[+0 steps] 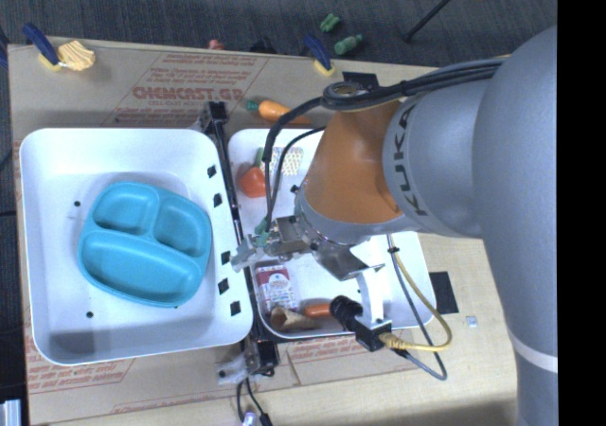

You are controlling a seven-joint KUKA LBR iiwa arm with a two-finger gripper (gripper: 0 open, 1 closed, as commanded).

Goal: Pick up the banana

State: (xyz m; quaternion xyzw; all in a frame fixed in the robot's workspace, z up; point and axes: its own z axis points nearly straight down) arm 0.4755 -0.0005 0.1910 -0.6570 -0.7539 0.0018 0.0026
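My gripper (258, 246) is low over the left side of the right bin (244, 145), close to the divider between the two bins. The grey arm with its orange band (355, 173) covers most of that bin and hides whatever lies beneath it. Nothing banana-yellow can be made out among the items around the arm. Just below the gripper lies a red packet (275, 287). Past that, at the bin's near edge, sit a brown item (292, 321) and a small orange item (318, 308).
The left bin (43, 225) holds a blue divided tray (144, 242). A red round item (252, 182) lies in the right bin's far left part. An orange carrot-like item (273, 111) rests beyond its far rim. Cables (417, 344) trail near the bin's front right.
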